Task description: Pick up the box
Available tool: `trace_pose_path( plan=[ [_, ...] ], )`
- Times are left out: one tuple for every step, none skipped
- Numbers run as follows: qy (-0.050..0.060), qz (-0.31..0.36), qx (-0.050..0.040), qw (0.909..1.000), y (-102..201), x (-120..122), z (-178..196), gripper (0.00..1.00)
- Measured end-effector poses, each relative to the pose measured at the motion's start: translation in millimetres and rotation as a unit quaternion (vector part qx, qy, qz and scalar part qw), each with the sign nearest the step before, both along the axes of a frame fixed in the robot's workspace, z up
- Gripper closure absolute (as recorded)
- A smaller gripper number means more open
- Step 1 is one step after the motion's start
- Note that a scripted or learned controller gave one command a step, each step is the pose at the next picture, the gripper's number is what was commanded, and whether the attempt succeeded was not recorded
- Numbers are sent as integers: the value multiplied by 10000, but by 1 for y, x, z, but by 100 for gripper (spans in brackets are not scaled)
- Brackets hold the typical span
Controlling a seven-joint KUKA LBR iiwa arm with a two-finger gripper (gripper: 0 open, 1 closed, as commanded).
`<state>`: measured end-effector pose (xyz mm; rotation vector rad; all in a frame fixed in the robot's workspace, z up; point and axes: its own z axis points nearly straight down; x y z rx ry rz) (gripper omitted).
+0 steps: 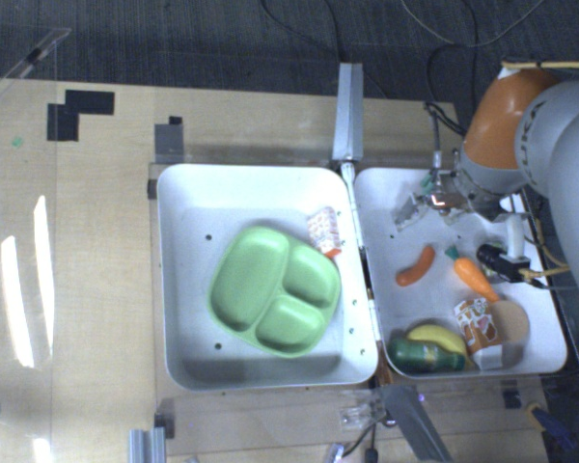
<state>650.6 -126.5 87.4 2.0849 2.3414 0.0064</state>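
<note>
A small white carton box with orange print (477,327) lies in the right bin (386,258) near its front right corner, leaning against a tan round object (511,322). My gripper (417,207) hangs over the back of the right bin, well behind and left of the box and apart from it. Nothing shows in its grasp. The grey arm with the orange band (502,116) reaches in from the right.
In the right bin lie an orange sausage (416,265), a carrot (475,278), a banana (434,335) and a dark green bottle (427,355). The left bin (183,258) holds a green divided plate (275,289) and a small white-and-red packet (324,230).
</note>
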Motion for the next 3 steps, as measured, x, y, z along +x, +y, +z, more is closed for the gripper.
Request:
trace_pose_path(
  plan=[
    [-3, 177, 3, 9998, 39, 20, 0, 0],
    [-48, 202, -2, 9998, 41, 23, 14, 100],
    [-47, 205, -1, 9998, 41, 23, 14, 0]
  ],
)
